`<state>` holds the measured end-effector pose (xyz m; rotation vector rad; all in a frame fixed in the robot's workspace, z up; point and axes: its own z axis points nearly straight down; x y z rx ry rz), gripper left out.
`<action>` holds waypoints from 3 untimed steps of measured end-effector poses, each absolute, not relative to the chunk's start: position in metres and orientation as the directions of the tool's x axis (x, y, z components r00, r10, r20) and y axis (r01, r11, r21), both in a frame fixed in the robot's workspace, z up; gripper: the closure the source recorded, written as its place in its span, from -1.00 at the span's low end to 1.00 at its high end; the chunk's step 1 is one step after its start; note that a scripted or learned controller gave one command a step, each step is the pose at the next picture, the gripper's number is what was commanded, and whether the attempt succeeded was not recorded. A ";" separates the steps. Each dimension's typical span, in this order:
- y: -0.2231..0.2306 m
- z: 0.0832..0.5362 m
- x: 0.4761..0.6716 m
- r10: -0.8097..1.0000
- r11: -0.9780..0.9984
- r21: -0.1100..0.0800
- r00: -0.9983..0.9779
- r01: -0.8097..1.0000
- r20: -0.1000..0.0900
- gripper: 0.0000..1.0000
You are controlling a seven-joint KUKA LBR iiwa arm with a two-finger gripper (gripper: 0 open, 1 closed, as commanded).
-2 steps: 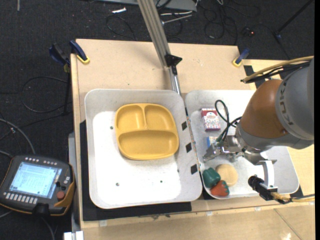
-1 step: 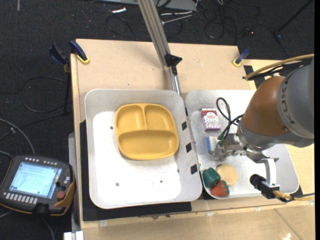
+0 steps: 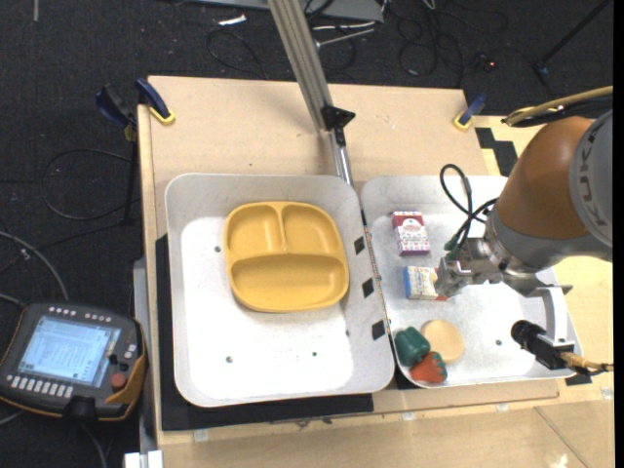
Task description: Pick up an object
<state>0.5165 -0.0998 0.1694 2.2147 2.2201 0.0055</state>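
Gripper [image 3: 450,279] low in right bin [image 3: 487,364], just beside small blue-and-white box [image 3: 420,282]; grip state we cannot tell. Left to right we note: yellow divided plate [image 3: 287,255] in left bin [image 3: 263,369]; red-and-white carton [image 3: 410,233] far; green and red pieces [image 3: 419,353] near; tan disc [image 3: 444,337].

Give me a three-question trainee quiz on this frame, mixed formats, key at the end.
1. True or false: the yellow divided plate lies in the left bin.
2. Which item sits nearest the gripper? A) red carton B) small blue-and-white box C) round tan disc
3. Fill in: the green and red toys lie in the right bin's near-____ corner.

Key: 1 true; 2 B; 3 left.
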 end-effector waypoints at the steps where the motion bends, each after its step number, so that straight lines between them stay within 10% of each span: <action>1: -0.101 0.233 0.519 1.000 0.003 0.008 -0.003 1.000 -0.002 1.00; 3: -0.051 0.237 0.538 1.000 0.008 0.001 -0.008 1.000 0.001 1.00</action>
